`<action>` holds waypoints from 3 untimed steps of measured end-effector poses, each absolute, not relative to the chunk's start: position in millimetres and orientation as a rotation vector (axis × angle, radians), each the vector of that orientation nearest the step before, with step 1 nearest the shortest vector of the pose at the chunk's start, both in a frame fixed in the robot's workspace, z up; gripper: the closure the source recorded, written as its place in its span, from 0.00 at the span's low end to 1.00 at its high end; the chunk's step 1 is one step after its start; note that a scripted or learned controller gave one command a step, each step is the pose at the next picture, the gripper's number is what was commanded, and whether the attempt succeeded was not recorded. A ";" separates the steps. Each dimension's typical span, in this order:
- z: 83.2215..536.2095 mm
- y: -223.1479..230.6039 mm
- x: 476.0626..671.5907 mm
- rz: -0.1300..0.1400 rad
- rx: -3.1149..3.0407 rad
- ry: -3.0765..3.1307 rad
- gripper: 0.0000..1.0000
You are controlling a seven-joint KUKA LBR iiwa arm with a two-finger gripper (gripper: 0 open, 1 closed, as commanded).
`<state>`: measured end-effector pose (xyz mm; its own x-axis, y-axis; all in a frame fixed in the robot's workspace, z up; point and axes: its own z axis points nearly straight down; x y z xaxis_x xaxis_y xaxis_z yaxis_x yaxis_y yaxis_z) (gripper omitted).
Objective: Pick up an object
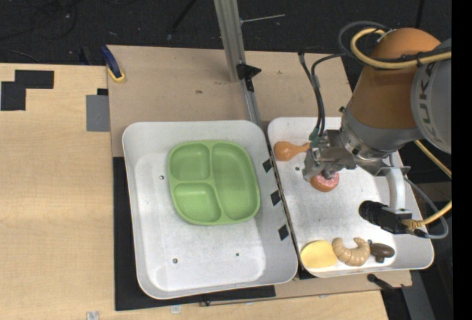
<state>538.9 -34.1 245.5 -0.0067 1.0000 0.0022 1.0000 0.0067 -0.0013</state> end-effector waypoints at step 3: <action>222.0 100.2 598.3 0.003 -2.216 -2.225 1.00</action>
